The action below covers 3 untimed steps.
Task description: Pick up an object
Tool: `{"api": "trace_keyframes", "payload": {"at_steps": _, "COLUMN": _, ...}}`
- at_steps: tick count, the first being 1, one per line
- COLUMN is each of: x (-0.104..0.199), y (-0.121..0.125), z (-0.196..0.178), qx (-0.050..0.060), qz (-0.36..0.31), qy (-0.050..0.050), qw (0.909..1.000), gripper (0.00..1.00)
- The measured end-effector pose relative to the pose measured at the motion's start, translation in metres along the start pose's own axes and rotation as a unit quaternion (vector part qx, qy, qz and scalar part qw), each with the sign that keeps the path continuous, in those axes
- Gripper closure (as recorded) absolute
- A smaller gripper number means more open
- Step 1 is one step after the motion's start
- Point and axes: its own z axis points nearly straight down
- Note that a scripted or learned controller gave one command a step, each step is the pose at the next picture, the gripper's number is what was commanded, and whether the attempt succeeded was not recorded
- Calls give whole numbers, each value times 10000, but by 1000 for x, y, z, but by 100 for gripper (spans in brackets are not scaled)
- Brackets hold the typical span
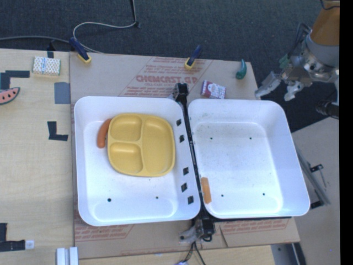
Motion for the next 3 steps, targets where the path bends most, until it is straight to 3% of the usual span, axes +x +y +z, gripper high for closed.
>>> {"api": "trace_keyframes", "payload": {"at_steps": 1, "x": 52, "y": 6, "z": 84, "qx": 9, "qz": -6, "qy": 8, "qw": 10000, "gripper": 0}}
{"api": "trace_keyframes", "payload": {"at_steps": 2, "x": 96, "y": -21, "z": 135, "qx": 10, "qz": -4, "qy": 9, "qw": 10000, "gripper": 0}}
{"api": "trace_keyframes", "payload": {"at_steps": 3, "x": 97, "y": -21, "z": 126, "qx": 8, "qz": -12, "qy": 11, "qw": 10000, "gripper": 100}}
